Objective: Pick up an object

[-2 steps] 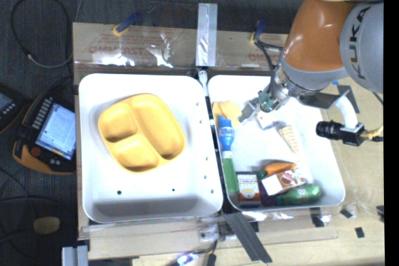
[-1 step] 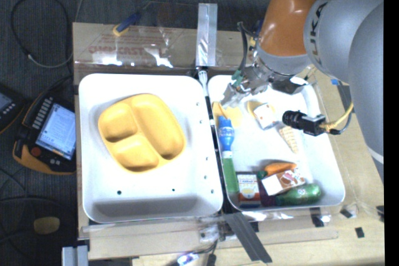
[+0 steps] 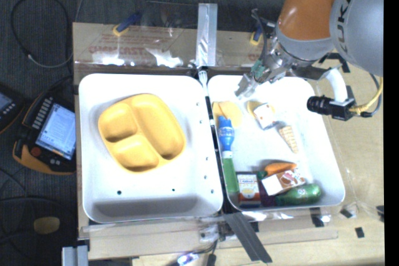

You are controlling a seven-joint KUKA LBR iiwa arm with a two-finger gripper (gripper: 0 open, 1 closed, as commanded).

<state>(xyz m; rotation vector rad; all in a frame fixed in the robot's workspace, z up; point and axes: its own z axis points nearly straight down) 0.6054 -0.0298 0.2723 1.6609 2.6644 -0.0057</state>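
Two white bins sit side by side on the table [image 3: 93, 40]. The left bin [image 3: 87, 196] carries a yellow divided tray [image 3: 141, 131] tilted at its middle, with bare floor all round it. The right bin [image 3: 315, 134] is more crowded. A blue bottle [image 3: 225, 139] and a green stick [image 3: 229, 176] lie along its left wall, and a green bottle [image 3: 302, 194], small cartons [image 3: 283, 182] and an orange piece [image 3: 278, 167] are packed against the near wall. A small white-and-orange block [image 3: 264, 115] and a ridged cone [image 3: 289, 136] lie apart in the far half. The grey arm [image 3: 336, 3] reaches in from the right; its gripper [image 3: 247, 85] hangs over the bin's far edge, just beyond the block. Whether its tips are parted cannot be told, and nothing shows between them. The bin's right half stays bare.
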